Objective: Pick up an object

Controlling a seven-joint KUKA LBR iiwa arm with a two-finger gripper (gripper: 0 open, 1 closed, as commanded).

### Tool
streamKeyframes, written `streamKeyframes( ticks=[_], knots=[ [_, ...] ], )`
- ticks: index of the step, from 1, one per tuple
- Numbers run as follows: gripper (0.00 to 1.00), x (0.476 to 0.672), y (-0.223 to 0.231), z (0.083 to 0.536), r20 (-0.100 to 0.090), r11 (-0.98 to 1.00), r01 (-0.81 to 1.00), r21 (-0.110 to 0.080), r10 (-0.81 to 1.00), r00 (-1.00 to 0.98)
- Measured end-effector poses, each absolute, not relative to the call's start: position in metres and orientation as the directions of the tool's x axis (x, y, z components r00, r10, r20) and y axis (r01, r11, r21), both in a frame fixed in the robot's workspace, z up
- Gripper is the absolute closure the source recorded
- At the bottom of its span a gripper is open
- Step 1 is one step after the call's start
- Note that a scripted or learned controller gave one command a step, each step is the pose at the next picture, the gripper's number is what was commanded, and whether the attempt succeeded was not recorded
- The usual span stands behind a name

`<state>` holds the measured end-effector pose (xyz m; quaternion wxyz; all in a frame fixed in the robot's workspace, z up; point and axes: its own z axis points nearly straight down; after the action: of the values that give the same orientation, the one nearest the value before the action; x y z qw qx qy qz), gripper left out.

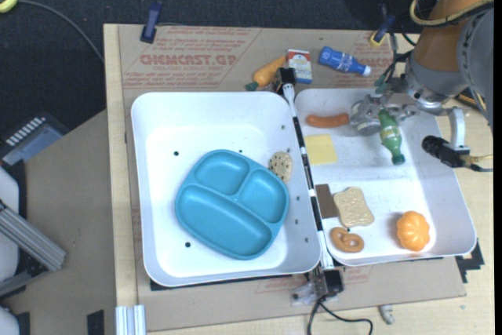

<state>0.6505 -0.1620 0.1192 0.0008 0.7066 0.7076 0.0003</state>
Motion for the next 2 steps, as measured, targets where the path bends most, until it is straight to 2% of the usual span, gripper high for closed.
streamKeyframes(
  ticks=[1, 2],
  knots=[
    [1.0, 0.613, -0.135, 0.187, 0.0, 0.002, 1.0, 0.001, 1.0, -0.002],
    [1.0, 0.637, -0.115, 0.214, 0.0, 0.002, 1.0, 0.003, 1.0, -0.002]
  ],
)
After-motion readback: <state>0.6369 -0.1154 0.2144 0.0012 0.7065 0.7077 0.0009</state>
